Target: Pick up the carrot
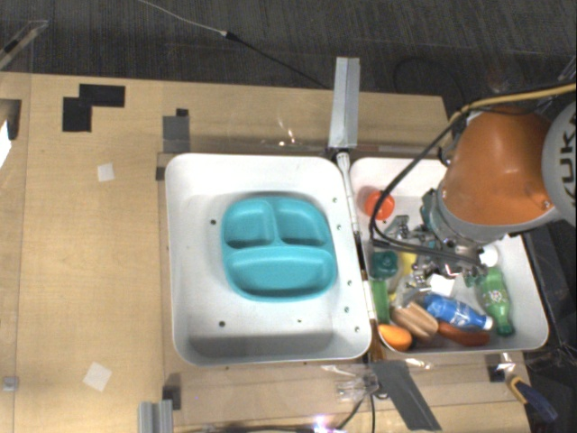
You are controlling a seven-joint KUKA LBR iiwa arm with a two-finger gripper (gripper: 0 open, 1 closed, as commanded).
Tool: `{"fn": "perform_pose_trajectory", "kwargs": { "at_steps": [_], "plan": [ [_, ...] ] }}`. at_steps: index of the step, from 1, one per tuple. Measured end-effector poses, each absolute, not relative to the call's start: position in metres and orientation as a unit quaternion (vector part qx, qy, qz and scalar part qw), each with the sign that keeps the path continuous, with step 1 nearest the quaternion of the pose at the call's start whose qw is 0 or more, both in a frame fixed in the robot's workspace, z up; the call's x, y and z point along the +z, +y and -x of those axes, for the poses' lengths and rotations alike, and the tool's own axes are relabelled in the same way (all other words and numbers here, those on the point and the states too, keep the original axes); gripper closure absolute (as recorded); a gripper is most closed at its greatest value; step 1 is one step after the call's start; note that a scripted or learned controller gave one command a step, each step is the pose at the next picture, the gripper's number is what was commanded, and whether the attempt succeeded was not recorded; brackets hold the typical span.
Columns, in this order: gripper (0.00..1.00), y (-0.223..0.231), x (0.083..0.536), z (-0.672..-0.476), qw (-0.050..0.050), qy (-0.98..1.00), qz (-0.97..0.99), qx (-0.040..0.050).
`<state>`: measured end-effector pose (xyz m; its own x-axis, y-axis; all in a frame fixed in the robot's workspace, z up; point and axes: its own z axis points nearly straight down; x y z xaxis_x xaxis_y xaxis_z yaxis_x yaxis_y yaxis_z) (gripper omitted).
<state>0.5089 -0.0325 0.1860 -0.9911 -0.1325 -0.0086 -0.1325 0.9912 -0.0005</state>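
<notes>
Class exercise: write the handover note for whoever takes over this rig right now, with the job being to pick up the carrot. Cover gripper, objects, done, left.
Gripper: low over the right bin, among the clutter; finger state cannot be judged.
Carrot: likely the orange piece at the right bin's near left corner, beside a tan block and a blue bottle; identity not certain.
Left bin: holds a teal divided plate.
Done: arm positioned above the right bin.
Left: grasp and lift the carrot.

Dark grey carpet floor (pixel 225 7) lies beyond the bench; a thin cable (pixel 171 12) crosses it; light wooden bench top (pixel 81 269) bears black square markings (pixel 90 105); grey metal brackets (pixel 344 102) edge the bins.
</notes>
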Motion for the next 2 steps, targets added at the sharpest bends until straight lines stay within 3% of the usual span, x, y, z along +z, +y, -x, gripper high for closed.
{"fn": "perform_pose_trajectory", "kwargs": {
  "at_steps": [1,2],
  "plan": [
    [0.00,-0.005,0.186,-0.508,0.005,0.990,0.140,0.0002],
    [0.00,0.018,0.185,-0.495,0.004,0.990,0.140,0.0006]
  ]
}}
